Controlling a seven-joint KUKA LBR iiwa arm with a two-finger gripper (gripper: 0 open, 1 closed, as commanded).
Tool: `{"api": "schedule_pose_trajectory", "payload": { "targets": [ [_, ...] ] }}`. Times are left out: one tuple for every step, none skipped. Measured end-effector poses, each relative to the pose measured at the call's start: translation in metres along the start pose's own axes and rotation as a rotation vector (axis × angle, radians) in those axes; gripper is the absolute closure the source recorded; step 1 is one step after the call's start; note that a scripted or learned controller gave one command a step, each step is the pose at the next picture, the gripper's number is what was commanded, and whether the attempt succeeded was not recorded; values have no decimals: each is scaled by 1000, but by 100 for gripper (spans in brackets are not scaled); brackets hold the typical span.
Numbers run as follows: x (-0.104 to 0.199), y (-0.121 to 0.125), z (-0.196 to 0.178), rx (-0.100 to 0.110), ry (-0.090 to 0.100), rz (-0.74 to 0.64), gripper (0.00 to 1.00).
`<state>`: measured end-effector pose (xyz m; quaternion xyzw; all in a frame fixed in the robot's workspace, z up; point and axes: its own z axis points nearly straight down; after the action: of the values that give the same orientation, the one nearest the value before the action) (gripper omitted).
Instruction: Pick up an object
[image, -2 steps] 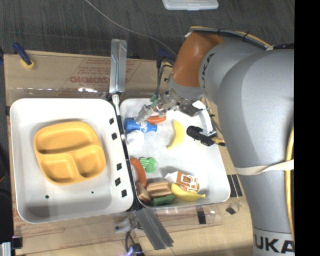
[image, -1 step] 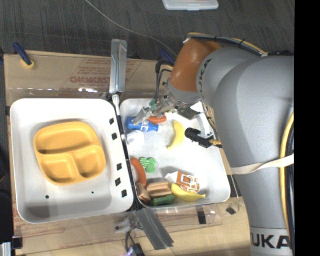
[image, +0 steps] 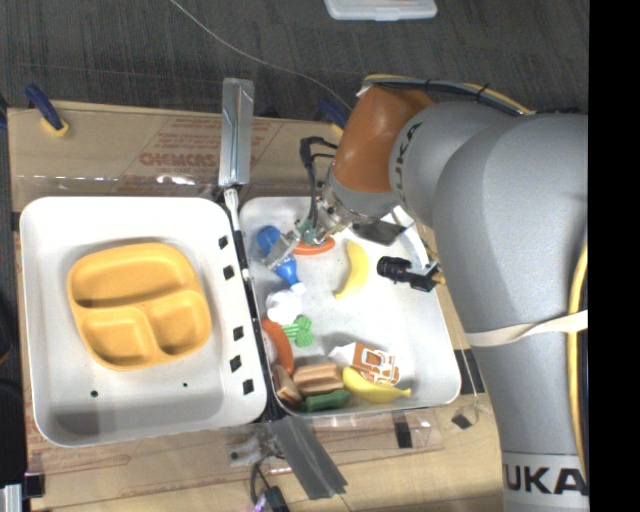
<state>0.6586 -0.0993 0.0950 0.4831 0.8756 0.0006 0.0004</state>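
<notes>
The gripper (image: 313, 232) hangs low over the far end of the right bin (image: 430, 340), seemingly just above an orange-rimmed item (image: 313, 247) beside the blue toy (image: 270, 243) and banana (image: 351, 269), though its state cannot be told, while the yellow tray (image: 138, 302) sits in the left bin (image: 60, 225).

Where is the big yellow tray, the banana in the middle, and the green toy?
yellow tray (image: 140, 300), camera view, on its divider ridge.
banana (image: 352, 270), camera view, middle of its curve.
green toy (image: 297, 331), camera view, its centre.
</notes>
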Motion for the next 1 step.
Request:
{"api": "schedule_pose_trajectory", "payload": {
  "targets": [
    [-1,3,-16,-7,-6,-4,100]
  ]
}}
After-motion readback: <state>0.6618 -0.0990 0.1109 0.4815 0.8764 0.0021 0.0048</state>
